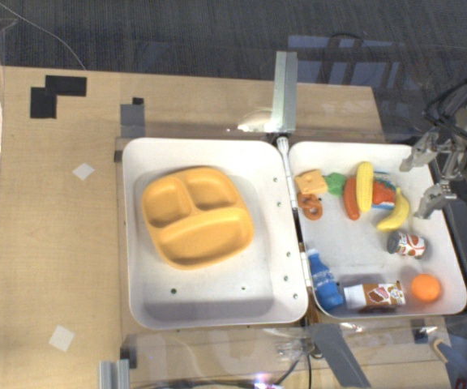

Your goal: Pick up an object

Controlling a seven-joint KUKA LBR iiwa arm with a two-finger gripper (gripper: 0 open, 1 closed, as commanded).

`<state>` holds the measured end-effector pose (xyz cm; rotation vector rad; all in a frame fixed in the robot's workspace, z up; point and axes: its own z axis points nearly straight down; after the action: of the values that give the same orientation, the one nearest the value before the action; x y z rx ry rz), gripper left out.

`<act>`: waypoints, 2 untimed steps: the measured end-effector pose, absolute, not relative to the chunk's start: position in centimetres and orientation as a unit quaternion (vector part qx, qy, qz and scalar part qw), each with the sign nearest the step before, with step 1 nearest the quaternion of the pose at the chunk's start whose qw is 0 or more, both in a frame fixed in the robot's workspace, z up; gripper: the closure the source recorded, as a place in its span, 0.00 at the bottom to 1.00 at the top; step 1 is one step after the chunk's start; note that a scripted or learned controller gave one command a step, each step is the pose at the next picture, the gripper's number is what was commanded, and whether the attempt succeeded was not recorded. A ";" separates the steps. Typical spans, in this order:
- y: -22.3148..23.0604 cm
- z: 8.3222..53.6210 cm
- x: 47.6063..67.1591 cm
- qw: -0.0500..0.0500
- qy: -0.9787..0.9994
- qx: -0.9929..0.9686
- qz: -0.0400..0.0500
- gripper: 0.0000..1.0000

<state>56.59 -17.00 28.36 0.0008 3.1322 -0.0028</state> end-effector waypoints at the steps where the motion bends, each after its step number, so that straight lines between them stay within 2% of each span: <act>1: -8.3 18.8 55.2 0.001 0.999 0.042 0.002 0.00; 2: -8.4 9.1 53.8 0.011 0.993 0.117 0.000 0.00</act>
<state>53.76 -8.36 9.10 0.3642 3.0991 -0.0011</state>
